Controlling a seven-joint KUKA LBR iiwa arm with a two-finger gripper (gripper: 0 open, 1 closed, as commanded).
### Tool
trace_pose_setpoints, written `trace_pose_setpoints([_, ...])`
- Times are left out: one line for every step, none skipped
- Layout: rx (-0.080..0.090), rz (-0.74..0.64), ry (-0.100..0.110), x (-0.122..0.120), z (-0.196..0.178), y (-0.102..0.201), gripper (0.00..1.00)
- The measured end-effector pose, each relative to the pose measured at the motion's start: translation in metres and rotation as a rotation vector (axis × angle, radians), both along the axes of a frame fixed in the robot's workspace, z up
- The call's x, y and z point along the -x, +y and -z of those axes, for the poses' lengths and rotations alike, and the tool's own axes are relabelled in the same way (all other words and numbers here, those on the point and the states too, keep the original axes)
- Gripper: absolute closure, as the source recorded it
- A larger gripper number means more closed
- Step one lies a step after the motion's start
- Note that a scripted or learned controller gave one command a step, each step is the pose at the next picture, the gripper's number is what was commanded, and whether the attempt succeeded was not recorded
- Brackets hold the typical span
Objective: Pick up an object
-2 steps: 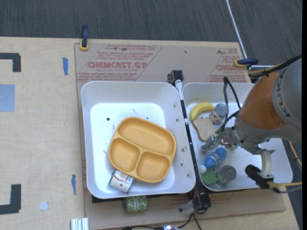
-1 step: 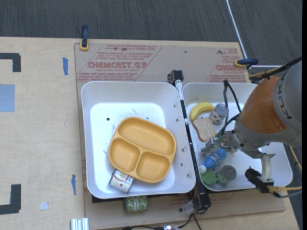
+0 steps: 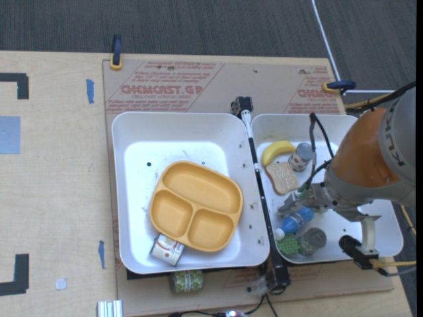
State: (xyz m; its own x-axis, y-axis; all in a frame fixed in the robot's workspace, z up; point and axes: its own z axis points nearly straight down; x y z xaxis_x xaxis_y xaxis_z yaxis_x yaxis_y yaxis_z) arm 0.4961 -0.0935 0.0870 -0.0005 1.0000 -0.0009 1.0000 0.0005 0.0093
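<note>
My gripper [image 3: 295, 203] hangs low in the right bin [image 3: 390, 240], just left of the arm's orange band. It sits over a blue bottle [image 3: 295, 220] and beside a slice of toast [image 3: 283, 176]. A banana [image 3: 277, 151] and a small grey cup [image 3: 303, 154] lie toward the back of that bin. At the front lie a green leafy item [image 3: 288, 246] and a grey can [image 3: 312, 239]. Nothing shows between the gripper's tips.
The left bin [image 3: 132, 144] holds a yellow divided plate [image 3: 196, 205] and a small white carton [image 3: 166, 249] at its front. A green can [image 3: 188, 281] lies on the bench outside, below that bin. The divider between the bins runs close to my gripper's left.
</note>
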Motion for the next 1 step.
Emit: trace_pose_setpoints([0.001, 0.0, -0.001, 0.0135, 0.0, 0.0011, 0.0])
